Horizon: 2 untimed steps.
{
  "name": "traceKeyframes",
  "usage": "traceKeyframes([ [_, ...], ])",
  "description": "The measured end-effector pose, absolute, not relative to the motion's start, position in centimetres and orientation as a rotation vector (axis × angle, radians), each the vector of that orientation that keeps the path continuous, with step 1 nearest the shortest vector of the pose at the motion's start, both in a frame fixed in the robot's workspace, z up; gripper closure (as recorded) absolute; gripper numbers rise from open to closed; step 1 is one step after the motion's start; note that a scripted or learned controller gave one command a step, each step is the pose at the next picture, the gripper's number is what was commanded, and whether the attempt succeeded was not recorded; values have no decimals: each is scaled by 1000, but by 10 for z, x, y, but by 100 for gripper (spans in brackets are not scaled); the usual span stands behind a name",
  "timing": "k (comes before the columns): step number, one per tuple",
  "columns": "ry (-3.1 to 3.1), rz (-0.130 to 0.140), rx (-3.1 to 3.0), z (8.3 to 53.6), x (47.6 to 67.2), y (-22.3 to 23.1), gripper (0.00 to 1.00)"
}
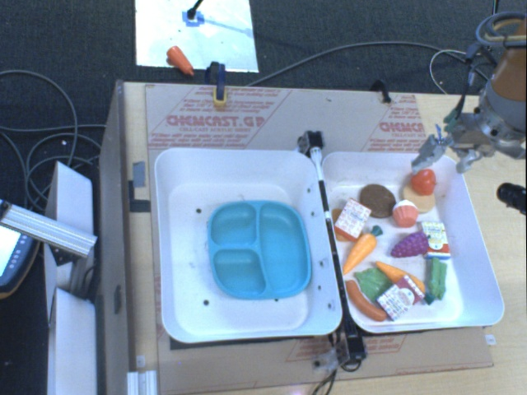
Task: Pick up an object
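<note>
- We take the right bin [482, 257] as our landmark; it is crowded with toy food, and its twin, the left bin [185, 179], sits touching its left wall.
- The gripper [450, 151] hangs over the far right corner of the right bin, at the end of the grey arm [502, 97], which comes in from the right.
- We see its two fingers [430, 150] spread apart, one over the bin's far rim and the other toward the bin's right wall, with nothing between them.
- Just below the gripper, inside the bin's far right corner, stands a red tomato [423, 181], and we cannot tell whether the nearer finger touches it.
- Beside the tomato, toward the bin's middle, lies a brown round cookie [377, 198], and a pink cupcake [404, 213] sits just in front of the tomato.
- In the bin's centre we find a purple bunch of grapes [409, 243] and an orange carrot [359, 252], with a small printed packet [352, 218] close to the bin's left wall.
- Toward the bin's near wall lie a red sausage [363, 299], a green leafy piece [373, 281] and another printed packet [397, 301].
- A blue divided tray [258, 249] rests in the left bin, well apart from the right bin's clutter.
</note>
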<state>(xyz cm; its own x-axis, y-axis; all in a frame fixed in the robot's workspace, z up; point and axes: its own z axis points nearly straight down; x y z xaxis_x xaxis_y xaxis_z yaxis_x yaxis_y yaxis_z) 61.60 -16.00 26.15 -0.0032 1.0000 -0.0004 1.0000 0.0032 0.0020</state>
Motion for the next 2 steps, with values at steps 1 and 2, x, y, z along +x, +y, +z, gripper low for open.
traceKeyframes([
  [1,2215,13,2212,99,628,-108,0],
  [2,2224,2,2215,85,662,-132,0],
])
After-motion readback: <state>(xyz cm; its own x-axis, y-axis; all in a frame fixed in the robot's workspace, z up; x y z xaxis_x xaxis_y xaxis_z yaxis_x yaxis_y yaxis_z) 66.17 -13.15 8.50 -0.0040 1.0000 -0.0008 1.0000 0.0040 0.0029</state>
